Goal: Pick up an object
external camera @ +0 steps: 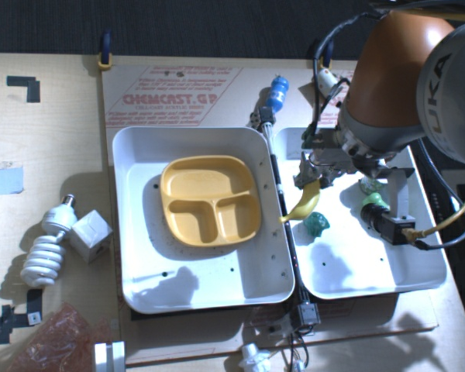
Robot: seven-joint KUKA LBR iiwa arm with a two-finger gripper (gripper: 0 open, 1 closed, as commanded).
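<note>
One banana (304,204) is seen in the right bin (372,285), at its left wall, hanging from the gripper (313,178) with its upper end between the dark fingers, which are closed on it. One teal lump (318,223) lies just beside the banana's lower end. One green object (373,201) is noted further right in the same bin, near a black fitting (391,227). The left bin (209,293) holds one yellow divided tray (211,200) with three compartments. On the bench to the left, one spiral bulb (48,248) and one white cube (91,231) lie touching. One blue bottle (277,93) rests behind the bins.
</note>
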